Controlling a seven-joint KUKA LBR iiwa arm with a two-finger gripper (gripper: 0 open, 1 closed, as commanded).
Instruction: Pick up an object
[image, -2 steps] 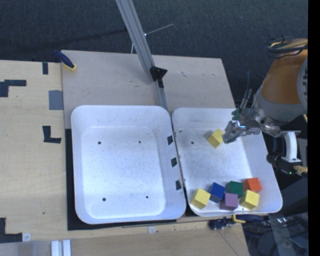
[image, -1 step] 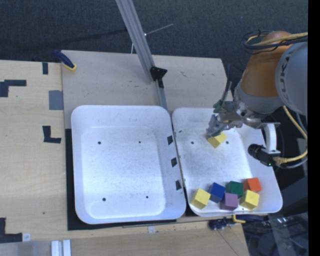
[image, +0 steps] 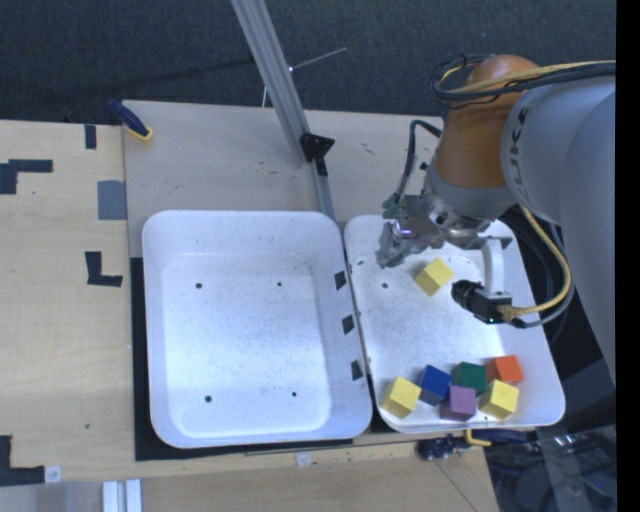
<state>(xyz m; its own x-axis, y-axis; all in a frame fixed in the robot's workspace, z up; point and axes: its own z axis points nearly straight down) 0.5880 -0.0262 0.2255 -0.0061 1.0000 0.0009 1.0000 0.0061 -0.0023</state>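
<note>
While the grey arm (image: 560, 130) with its orange band reaches in over the right bin (image: 400, 340), the gripper (image: 398, 247) hangs above that bin's upper left part, close to the wall it shares with the left bin (image: 240, 330). Whether the jaws are open or closed cannot be told from this slant, and nothing is seen between them.

A lone yellow cube (image: 433, 276) lies tilted on the right bin's floor, just beside the gripper and apart from it, toward the bin's middle. A black fitting (image: 478, 300) with a cable hangs from the arm over the bin, just past that cube on the side away from the gripper.

Along the right bin's near edge a cluster of cubes sits packed together: a yellow cube (image: 402, 396) at the end nearest the shared wall, then a blue cube (image: 435, 383), a purple cube (image: 462, 401), a green cube (image: 468, 376), another yellow cube (image: 501, 399) and an orange cube (image: 507, 369) at the far end. Several of them touch their neighbours.

Beyond the right bin's far edge a grey metal post (image: 283, 80) rises at a slant from the desk (image: 60, 300), its black foot near the corner where the two bins meet. Blue tape marks (image: 98, 268) lie on the desk well away from the right bin, past the left one.
</note>
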